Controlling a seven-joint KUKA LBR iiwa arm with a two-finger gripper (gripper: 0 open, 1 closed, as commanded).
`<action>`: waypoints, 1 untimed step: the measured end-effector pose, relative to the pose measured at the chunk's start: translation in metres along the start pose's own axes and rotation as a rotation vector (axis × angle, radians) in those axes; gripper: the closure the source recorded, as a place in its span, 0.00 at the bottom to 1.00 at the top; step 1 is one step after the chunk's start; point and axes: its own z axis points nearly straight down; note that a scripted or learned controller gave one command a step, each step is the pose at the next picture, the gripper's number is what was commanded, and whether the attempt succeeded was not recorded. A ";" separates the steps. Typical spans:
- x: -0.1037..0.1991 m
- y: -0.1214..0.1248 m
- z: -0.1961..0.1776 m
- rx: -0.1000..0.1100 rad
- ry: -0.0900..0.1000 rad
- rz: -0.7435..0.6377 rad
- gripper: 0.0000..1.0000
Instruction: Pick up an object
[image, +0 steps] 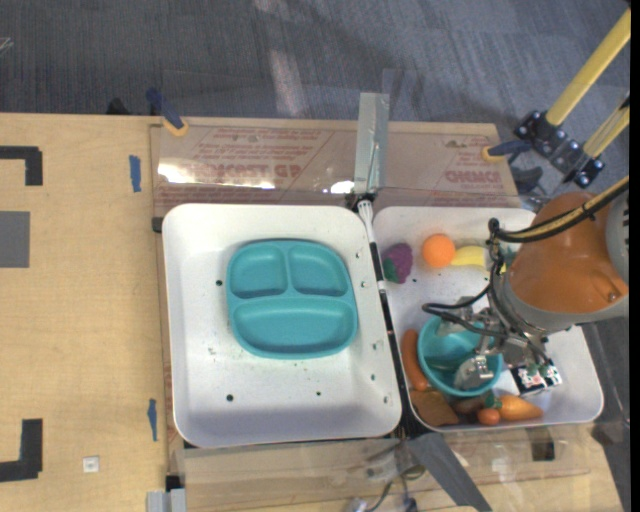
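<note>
A pale wooden bench (80, 330) carries two shallow white bins side by side, with clear plastic sheeting taped behind them. In the left bin (190, 400) I see a teal divided plate (292, 298), three compartments, lying flat near the bin's middle. The right bin (580, 390) holds the pickable objects: a purple piece (398, 261) by the near-left wall, an orange ball (437, 250) touching a yellow piece (468, 256) beside it, and a teal bowl (445, 352) toward the front. A carrot-like orange piece (518, 407) and a brown item (435, 405) lie along the front edge, just beside the bowl. My arm (560, 265), orange band showing, reaches in from the right. The gripper (480, 368) hangs over the bowl's right rim; I cannot tell from this angle how it is set, nor whether anything is caught in it.
</note>
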 end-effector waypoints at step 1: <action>-0.131 -0.018 -0.026 -0.006 0.080 0.064 0.00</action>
